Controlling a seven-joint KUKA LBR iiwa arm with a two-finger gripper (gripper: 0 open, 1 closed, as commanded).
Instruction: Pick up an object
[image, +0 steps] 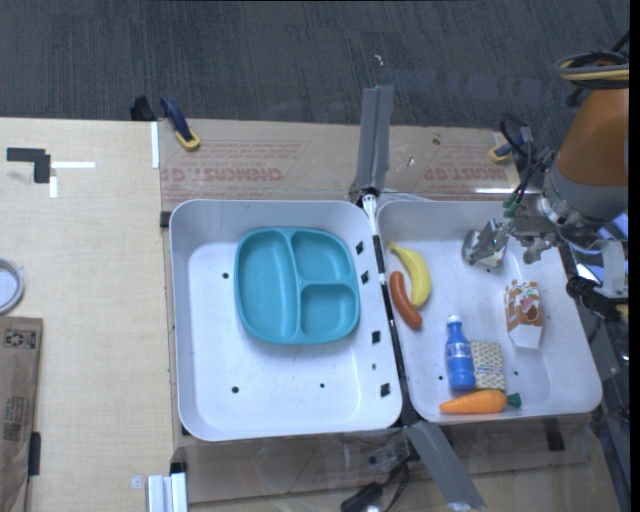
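**arm over the right bin, nothing lifted**

we take the right bin (560, 395) as our landmark and work from its near rim toward the far one.

closest to us, along the near rim, lies a carrot (476, 402), orange body with its green tip pointing right. just beyond it a blue bottle (459, 352) with a white cap lies with its cap pointing away from us, and a small tan patterned packet (488, 363) sits touching the bottle's right side. further right, near the bin's right wall, a small carton (524, 312) in white and orange stands apart from the others.

toward the bin's left wall we see a sausage (405, 299), reddish orange, and a banana (414, 273) just beside it on the far side, the two touching or very nearly so.

near the bin's far rim we see the gripper (487, 246), a metallic cluster at the end of the grey arm with its orange band (597, 140) entering from the right. we cannot tell how it is set, and we see none of the objects in it; all of them rest on the bin floor.

left of our landmark, the left bin (200, 390) holds a teal divided plate (297, 284) lying flat with three compartments.
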